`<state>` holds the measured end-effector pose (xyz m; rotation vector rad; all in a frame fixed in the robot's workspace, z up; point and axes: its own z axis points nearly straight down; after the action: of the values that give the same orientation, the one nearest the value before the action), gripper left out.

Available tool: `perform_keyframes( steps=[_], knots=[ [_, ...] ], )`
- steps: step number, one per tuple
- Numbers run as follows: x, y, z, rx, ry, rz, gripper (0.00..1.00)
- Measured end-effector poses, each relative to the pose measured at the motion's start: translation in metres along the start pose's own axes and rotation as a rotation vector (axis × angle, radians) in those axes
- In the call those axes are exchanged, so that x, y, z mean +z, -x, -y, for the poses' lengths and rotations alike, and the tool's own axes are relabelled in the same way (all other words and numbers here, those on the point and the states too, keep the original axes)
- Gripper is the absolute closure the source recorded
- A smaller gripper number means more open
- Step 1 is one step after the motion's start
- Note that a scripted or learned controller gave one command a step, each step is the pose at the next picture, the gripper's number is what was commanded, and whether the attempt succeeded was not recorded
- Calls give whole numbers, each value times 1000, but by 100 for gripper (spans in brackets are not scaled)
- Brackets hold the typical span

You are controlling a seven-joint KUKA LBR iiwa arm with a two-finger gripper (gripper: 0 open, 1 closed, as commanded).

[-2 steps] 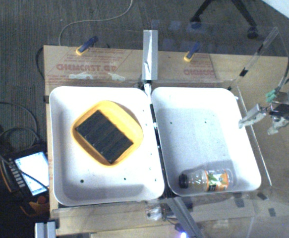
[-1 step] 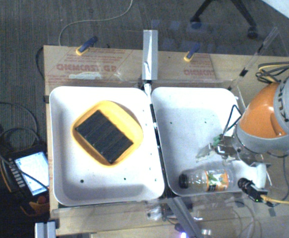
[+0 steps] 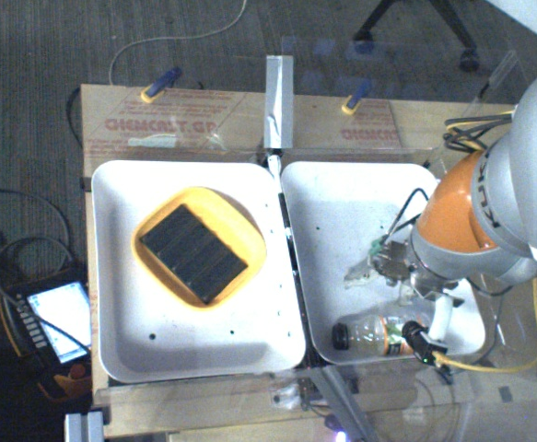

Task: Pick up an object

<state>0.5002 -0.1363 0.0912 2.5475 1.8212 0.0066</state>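
Looking down, you see arm reaching into right bin from right. Gripper sits low near bin's front, just above clear plastic bottle. Bottle lies on its side, dark cap pointing left, touching front wall. Gripper open or closed: cannot tell. Left bin holds yellow dish with black ribbed block inside.

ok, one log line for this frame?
arm: over right bin | gripper: above clear bottle | bottle: lying at near wall | left bin: yellow dish
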Motion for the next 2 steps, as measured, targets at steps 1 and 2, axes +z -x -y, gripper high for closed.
perform_keyframes(
  steps=[1,2],
  knots=[
    [-78,43,-30,103,-17,2,0],
    [2,-6,-81,354,-1,0,0]
  ],
)
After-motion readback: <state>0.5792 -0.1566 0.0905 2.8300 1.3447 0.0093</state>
